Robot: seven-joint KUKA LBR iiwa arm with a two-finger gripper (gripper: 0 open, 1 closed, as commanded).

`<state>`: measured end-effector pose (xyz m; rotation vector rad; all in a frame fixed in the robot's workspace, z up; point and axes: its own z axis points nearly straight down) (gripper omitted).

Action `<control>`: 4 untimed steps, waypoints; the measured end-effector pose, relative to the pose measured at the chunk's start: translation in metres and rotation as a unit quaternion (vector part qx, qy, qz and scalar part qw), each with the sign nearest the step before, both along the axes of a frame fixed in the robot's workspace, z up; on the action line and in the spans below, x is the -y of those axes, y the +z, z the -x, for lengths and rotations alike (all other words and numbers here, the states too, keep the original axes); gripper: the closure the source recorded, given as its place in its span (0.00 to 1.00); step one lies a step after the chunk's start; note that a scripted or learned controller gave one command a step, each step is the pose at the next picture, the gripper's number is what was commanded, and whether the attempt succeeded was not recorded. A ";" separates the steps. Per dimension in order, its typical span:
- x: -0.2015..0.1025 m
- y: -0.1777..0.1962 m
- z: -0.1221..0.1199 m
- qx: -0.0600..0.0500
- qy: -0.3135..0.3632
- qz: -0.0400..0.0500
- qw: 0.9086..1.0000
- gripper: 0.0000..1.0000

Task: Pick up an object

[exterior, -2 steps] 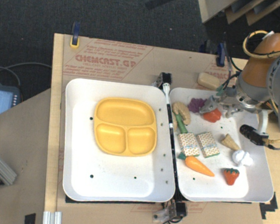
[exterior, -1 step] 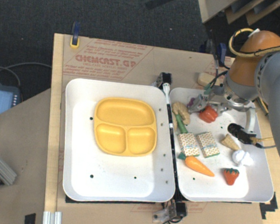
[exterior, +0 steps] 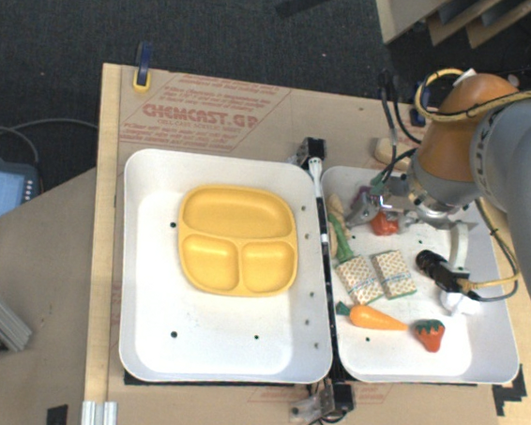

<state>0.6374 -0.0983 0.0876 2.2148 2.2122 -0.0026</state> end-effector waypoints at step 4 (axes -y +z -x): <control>0.024 0.016 0.054 -0.007 -0.001 -0.005 1.000 0.00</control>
